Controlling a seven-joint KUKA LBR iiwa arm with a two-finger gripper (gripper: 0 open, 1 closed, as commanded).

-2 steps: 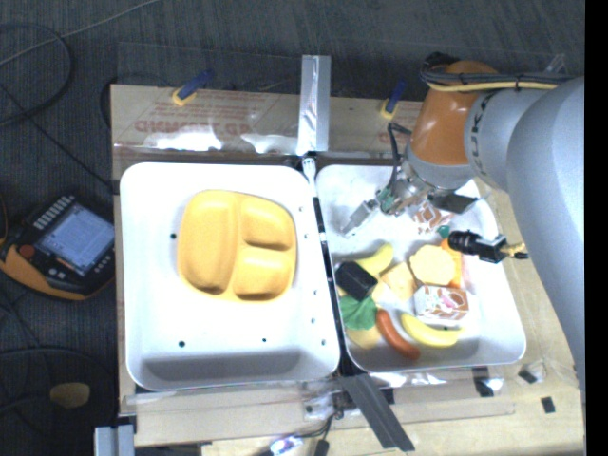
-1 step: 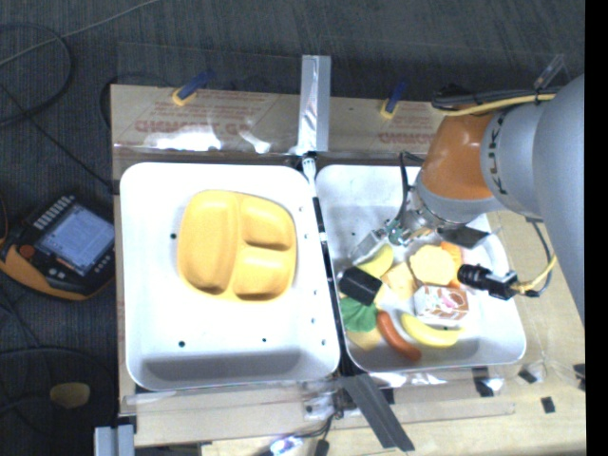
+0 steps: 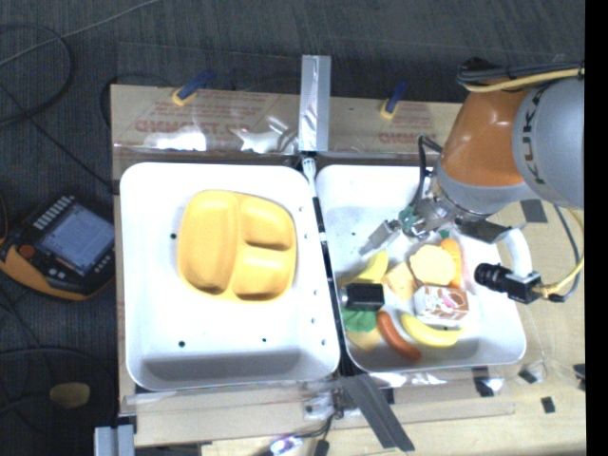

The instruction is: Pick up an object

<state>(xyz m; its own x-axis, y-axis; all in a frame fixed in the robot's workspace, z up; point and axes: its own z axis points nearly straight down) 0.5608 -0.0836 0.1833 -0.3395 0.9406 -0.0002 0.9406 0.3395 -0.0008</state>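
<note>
The right bin [image 3: 494,350] holds a pile of toy food. In it are a tan bread slice [image 3: 432,265], a yellow banana [image 3: 429,333], a red sausage [image 3: 398,336], a black block [image 3: 364,295], a green piece [image 3: 358,319] and a white and red cup [image 3: 442,303]. My gripper [image 3: 404,228] hangs low over the upper left of this pile, just above the bread slice and a yellow wedge [image 3: 376,268]. The orange band of the arm [image 3: 484,150] is behind it. I see nothing lifted out of the pile.
The left bin [image 3: 152,350] holds a yellow divided plate [image 3: 236,245] near its middle. A metal divider strip [image 3: 315,93] runs between the bins at the back. A black camera mount [image 3: 503,278] sticks out over the right bin's right side.
</note>
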